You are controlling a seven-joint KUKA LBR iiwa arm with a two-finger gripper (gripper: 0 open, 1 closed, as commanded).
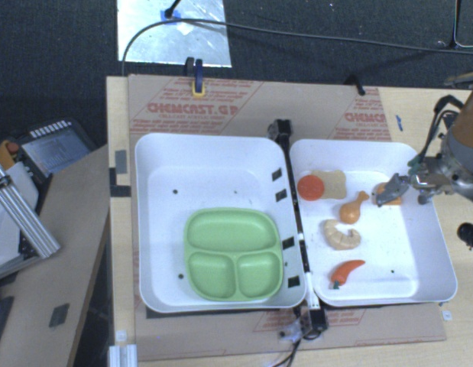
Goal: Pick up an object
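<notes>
Nearest the viewer, a brown cardboard sheet [221,105] printed with red lettering spreads under everything on the bench and shows again past the near rims of both bins. On it sit two shallow white bins side by side. Within the left bin [156,205], a green divided plate [232,252] with three compartments lies toward the near right part. To its right, the right bin [431,281] holds the small pieces. Against that bin's far left side lies a pale tan slab [334,182] with a red round slice [311,187] touching its left side. Just right of these rests an orange drumstick-shaped toy [354,207], its thin end pointing to the far right. Nearer lies a cream shrimp-shaped toy [341,235], and nearer again a red chili pepper [347,271] with a dark green stem at its left end. From the right edge the grey arm [461,151] reaches in, and its gripper [390,192] hangs over the right bin's far right part, just right of the drumstick, over a small orange piece [394,190]; whether its fingers are parted or clenched cannot be told.
</notes>
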